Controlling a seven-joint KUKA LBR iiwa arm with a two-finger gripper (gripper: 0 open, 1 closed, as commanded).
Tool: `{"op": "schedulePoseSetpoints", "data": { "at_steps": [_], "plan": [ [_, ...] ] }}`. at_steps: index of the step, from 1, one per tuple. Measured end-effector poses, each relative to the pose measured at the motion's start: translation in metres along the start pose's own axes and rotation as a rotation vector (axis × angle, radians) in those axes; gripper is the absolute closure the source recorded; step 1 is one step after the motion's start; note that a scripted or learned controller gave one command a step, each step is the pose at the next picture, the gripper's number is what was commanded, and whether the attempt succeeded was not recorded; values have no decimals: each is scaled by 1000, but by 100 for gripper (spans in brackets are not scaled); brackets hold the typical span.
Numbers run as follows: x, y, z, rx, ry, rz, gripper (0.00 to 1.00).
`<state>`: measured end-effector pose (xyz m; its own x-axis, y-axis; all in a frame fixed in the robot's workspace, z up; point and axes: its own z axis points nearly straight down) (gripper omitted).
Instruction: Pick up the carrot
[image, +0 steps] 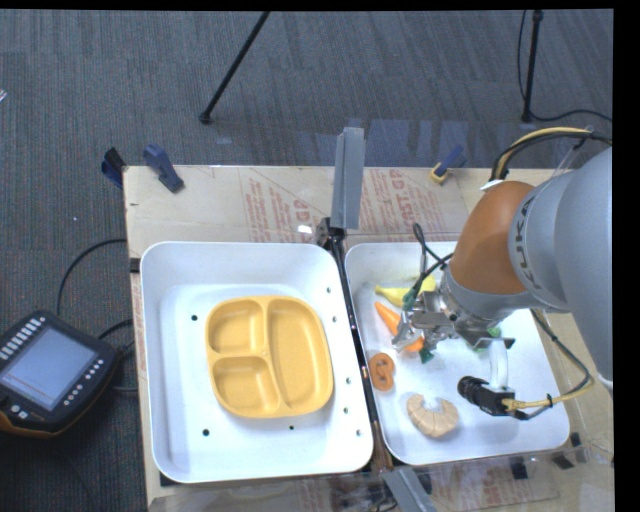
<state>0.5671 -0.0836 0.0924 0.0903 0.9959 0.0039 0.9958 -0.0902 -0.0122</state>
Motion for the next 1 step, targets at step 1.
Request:
{"op": "schedulePoseSetpoints", "data": {
  "at_steps": [1],
  "plan": [
    [40, 48, -99, -19, -3, -96, 100]
  ]
}}
